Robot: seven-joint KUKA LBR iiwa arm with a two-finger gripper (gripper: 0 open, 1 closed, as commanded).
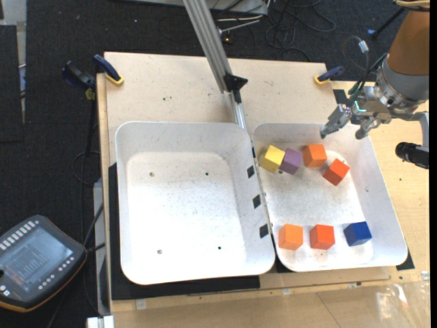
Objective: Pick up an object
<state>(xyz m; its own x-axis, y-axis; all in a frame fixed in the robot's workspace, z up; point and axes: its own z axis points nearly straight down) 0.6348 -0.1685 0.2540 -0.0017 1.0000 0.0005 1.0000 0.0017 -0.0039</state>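
The right bin [307,203] holds several small cubes. Along its far side sit a yellow cube [273,158], a purple cube [291,161], an orange cube [314,155] and a red-orange cube [336,171]. Near its front edge lie another orange cube [291,236], a red-orange cube [322,237] and a blue cube [357,233]. My gripper [347,128] hangs above the bin's far right corner, open, with nothing between its fingers. It is up and to the right of the orange cube at the back.
The left bin [177,197] lies beside the right one. A slanted metal pole [208,33] comes down to the bins' shared far edge. Clamps [109,70] [328,76] grip the board's far corners. A teach pendant [34,262] lies at the lower left, off the bench.
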